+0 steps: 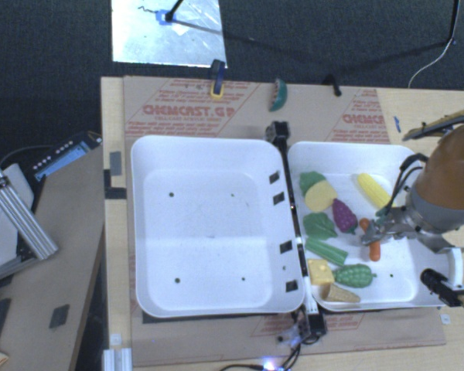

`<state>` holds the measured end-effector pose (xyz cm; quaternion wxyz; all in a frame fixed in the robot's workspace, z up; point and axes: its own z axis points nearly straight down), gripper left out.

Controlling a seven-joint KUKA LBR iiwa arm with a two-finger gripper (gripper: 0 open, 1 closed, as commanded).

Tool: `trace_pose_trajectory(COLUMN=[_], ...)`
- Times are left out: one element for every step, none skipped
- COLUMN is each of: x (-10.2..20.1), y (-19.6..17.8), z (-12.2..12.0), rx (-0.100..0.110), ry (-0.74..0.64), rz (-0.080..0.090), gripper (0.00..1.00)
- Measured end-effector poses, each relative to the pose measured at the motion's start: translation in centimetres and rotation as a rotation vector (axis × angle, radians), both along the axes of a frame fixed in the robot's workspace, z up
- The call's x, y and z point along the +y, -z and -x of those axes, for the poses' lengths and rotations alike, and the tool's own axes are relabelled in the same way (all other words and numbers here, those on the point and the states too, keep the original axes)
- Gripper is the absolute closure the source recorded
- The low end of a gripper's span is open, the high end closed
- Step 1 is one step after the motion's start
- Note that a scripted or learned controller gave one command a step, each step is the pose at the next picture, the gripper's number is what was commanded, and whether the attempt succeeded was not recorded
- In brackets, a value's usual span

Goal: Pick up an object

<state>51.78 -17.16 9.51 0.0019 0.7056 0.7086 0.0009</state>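
The gripper (375,238) hangs low in the right bin (402,154), over a small orange carrot (374,250); whether its fingers grip it, I cannot tell.

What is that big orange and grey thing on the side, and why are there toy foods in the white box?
That is a robot arm. It reaches in from the right, and the camera looks down on the bench from above. On the bench sit two shallow white bins side by side: the left bin and the right bin.

At the end of the arm is its gripper, a hand with two fingers. It is down inside the right bin, right by a small orange-red piece. I cannot tell whether it has grabbed anything.

The toys are for practising picking things up. I can see a yellow corn cob, a purple piece, a yellow round piece, some green vegetables and a bumpy green one.
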Motion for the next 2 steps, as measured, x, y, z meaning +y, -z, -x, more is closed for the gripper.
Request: trace_pose_trajectory(x=[8.4, 12.4], y=[-1.1, -9.6], z=[-4.6, -11.7], rx=[-0.002, -0.012], ry=[-0.009, -0.007], rz=[-0.003, -0.002], gripper=[1.0, 1.0])
